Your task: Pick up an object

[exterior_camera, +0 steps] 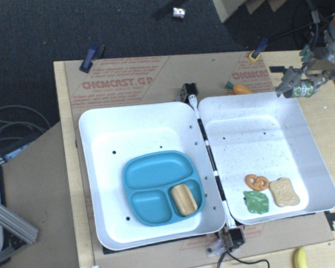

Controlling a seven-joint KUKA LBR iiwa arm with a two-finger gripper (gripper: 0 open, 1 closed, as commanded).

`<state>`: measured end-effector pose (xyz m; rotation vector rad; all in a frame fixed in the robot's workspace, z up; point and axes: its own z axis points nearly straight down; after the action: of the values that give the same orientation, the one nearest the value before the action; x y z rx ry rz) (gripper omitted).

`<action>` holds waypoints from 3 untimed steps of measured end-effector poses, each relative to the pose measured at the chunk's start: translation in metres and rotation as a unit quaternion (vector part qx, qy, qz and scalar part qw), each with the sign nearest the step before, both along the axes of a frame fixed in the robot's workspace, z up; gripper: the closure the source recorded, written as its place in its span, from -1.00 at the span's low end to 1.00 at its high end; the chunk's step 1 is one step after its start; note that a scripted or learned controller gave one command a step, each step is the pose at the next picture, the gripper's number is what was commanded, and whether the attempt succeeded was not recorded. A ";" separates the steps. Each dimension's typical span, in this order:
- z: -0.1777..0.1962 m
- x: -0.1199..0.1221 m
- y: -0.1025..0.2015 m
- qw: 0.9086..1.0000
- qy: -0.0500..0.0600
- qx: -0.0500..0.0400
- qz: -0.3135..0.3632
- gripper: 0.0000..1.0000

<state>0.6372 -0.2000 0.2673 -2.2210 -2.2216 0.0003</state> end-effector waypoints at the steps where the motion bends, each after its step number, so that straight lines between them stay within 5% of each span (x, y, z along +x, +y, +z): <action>1: -0.172 -0.005 -0.017 1.000 -0.001 0.002 0.001 -1.00; 3: -0.182 0.005 0.042 1.000 0.001 0.001 0.001 -1.00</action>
<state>0.6425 -0.1582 0.0848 -2.2182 -2.2211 0.0004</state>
